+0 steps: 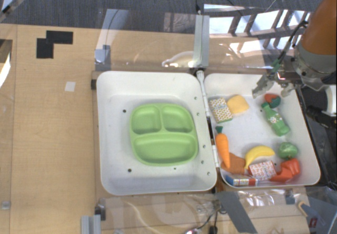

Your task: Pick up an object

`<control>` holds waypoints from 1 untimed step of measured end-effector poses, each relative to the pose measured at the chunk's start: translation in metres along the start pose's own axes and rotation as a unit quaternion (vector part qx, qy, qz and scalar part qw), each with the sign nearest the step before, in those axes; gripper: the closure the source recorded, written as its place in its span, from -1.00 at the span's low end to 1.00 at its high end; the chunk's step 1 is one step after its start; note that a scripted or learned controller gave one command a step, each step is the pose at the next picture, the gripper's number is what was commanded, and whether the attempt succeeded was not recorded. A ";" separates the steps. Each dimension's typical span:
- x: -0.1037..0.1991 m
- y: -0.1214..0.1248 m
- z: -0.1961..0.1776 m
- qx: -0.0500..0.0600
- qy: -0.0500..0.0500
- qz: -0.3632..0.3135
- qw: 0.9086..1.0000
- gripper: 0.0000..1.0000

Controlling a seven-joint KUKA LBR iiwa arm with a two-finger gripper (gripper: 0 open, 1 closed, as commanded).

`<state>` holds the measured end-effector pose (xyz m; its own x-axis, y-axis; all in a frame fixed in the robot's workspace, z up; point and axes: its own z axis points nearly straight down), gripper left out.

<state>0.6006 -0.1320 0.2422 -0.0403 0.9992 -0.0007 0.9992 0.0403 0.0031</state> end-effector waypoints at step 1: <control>0.000 0.000 0.000 0.000 0.000 0.000 1.000 -1.00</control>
<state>0.6007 -0.1318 0.2421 -0.0402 0.9992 -0.0004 0.9992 0.0402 0.0031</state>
